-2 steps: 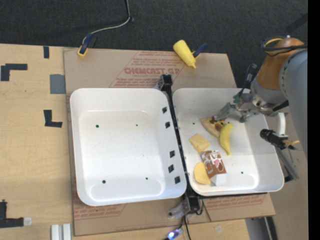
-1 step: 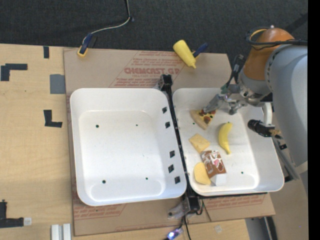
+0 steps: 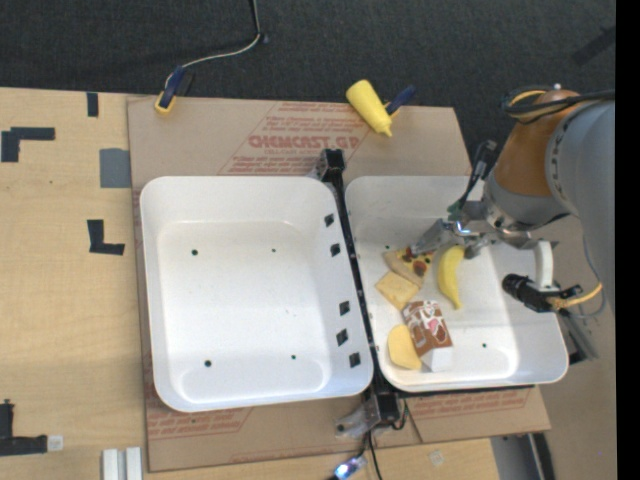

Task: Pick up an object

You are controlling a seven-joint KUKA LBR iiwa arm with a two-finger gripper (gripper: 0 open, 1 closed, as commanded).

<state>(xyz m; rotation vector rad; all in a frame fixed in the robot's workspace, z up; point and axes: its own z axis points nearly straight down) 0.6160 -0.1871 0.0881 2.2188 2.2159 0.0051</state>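
Looking down at the bench, you see a brown cardboard sheet [image 3: 300, 143] filling the middle of the frame, with two shallow white bins resting on it side by side. The left bin [image 3: 165, 268] takes the centre-left of the frame; the right bin [image 3: 530, 353] sits touching it at centre-right, the two joined along a dark divider.

Next in size, the grey arm [image 3: 590, 168] with its orange band comes in from the right edge of the frame, and its gripper [image 3: 462, 230] hangs low over the upper middle of the right bin. You cannot tell whether its fingers are apart or together; the angle hides them, and nothing is plainly seen between them.

Just below and left of the gripper lies a yellow banana [image 3: 451, 276], upright in the frame, very near the gripper tip. Whether they touch, you cannot tell. Left of the banana sits a small tan piece with red spots [image 3: 408, 262], and below that a pale yellow block [image 3: 397, 289]. Lower still lie a brown and white packet [image 3: 428, 328] and, beside it to the left, a round yellow piece [image 3: 402, 348].

Above the bins, at the cardboard's upper edge, a yellow clamp [image 3: 369, 106] lies tilted, and a smaller one [image 3: 170, 93] sits toward the upper left.
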